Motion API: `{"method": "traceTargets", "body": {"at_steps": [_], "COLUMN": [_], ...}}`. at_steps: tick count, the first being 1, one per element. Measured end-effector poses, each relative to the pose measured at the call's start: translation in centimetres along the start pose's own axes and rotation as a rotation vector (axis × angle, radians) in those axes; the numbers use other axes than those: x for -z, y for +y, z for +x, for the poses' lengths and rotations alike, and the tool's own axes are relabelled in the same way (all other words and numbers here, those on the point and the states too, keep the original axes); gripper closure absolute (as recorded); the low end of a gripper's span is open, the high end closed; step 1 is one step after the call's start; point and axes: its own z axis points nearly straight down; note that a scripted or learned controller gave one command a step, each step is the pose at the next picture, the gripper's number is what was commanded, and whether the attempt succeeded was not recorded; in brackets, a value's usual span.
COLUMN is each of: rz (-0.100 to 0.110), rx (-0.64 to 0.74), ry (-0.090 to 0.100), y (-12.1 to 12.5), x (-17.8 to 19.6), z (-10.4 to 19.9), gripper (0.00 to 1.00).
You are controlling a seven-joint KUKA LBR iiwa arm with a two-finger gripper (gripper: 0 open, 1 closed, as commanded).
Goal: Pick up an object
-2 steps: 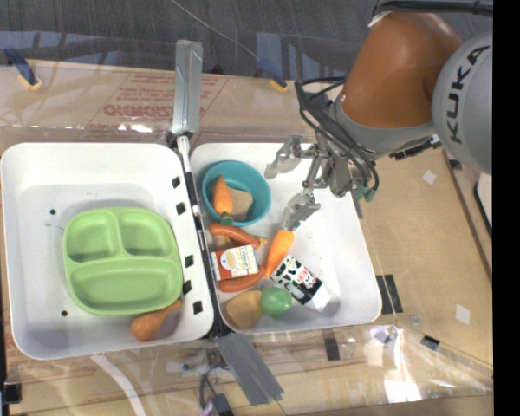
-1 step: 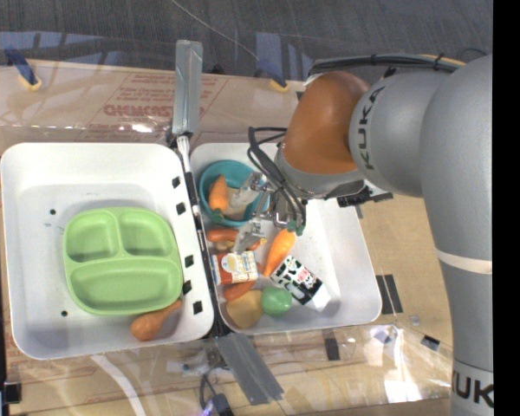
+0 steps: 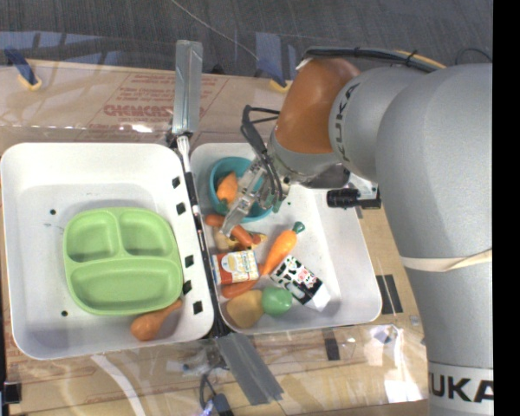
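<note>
My gripper low over cluttered right bin, finger state unreadable (can't tell grip); risk: glancing off carrot, grabbing nothing.

Orange carrot lying tilted in right bin, green-tipped, beside cow-patterned carton

- Arm: broad rounded casing, matte light grey, smooth surface.
- Orange band: glossy, domed, set above the wrist.
- Black cable: runs over the top of the orange band; a further black loop sits at the wrist's left.
- Marking: dark "KUKA" lettering low on the casing, partly cropped.
- End effector: slim metallic fingers, silver-grey.
</note>
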Motion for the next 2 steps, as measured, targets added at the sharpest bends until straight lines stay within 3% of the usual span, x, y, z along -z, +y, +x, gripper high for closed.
{"method": "traceTargets", "body": {"at_steps": [1, 2], "rz": [0.000, 0.005], "rx": [0.000, 0.007], "ry": [0.000, 0.012], "y": [0.01, 0.06], "x": [-0.01, 0.88], "z": [-0.01, 0.28], "gripper": [0.00, 1.00]}}
